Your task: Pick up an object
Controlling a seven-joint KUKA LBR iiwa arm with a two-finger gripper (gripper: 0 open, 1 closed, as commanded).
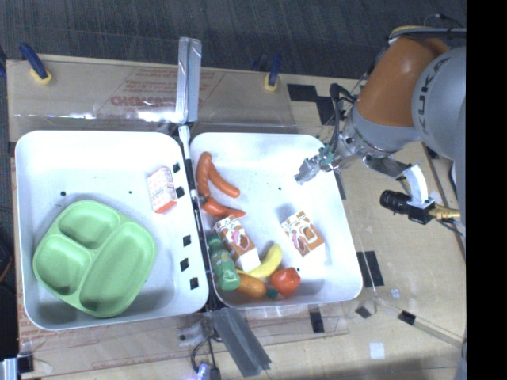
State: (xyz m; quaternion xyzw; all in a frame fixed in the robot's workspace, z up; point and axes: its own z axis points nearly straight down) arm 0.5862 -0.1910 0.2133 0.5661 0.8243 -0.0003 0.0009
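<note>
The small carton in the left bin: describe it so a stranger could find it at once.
Start at the left bin, which holds a green divided plate. Up and to the right of that plate, close to the wall shared with the right bin, lies the small carton. It is white with orange-red print and lies alone on the bin floor, while the two similar cartons lie among toy food in the other bin.

You see a light wooden bench (412,291) with small black tape marks. Behind it, the floor (238,10) is dark. Two blue clamps (35,63) grip its far edge.
</note>
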